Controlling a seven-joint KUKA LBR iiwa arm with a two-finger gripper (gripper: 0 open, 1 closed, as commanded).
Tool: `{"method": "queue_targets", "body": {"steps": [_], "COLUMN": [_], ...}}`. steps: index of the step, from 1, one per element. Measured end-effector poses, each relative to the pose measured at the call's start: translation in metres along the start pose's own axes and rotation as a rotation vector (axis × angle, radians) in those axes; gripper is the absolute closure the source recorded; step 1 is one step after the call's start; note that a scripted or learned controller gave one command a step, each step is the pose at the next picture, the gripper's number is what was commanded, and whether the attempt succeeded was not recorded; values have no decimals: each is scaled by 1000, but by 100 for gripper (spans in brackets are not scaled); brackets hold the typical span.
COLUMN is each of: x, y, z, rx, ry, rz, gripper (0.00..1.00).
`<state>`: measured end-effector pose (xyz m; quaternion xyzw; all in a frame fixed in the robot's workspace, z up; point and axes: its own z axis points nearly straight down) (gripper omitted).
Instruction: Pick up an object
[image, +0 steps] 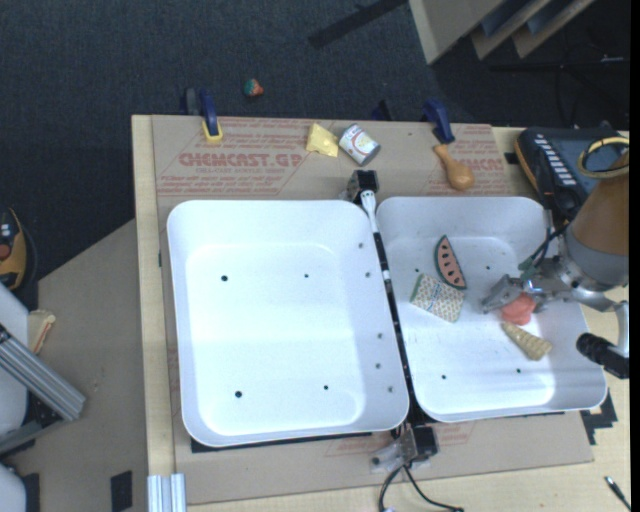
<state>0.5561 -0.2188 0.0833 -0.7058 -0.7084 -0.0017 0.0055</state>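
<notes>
The right bin (470, 400) holds a watermelon-slice toy (449, 262), a patterned square piece (437, 297), a red object (517, 311) and a tan cone (528, 343). My gripper (512, 293) reaches in from the right and sits low over the right side of this bin. It is directly above the red object's upper edge and hides part of it. The cone lies just below the red object. The watermelon slice and the patterned piece lie to the gripper's left, apart from it.
The left bin (200, 330) stands beside the right one, and a black divider strip (385, 290) runs between them. On the board behind the bins lie a yellow piece (322, 141), a small white box (359, 144) and an orange-brown toy (455, 168). A dark device (550, 165) sits at the far right.
</notes>
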Motion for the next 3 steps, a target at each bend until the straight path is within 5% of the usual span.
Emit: {"method": "queue_targets", "body": {"steps": [1, 2, 3], "x": [-4, 68, 171], "y": [1, 15, 54], "z": [-13, -26, -106], "rx": [-10, -6, -17], "ry": [-11, -10, -7], "rz": [2, -3, -9], "gripper": [100, 100, 100]}}
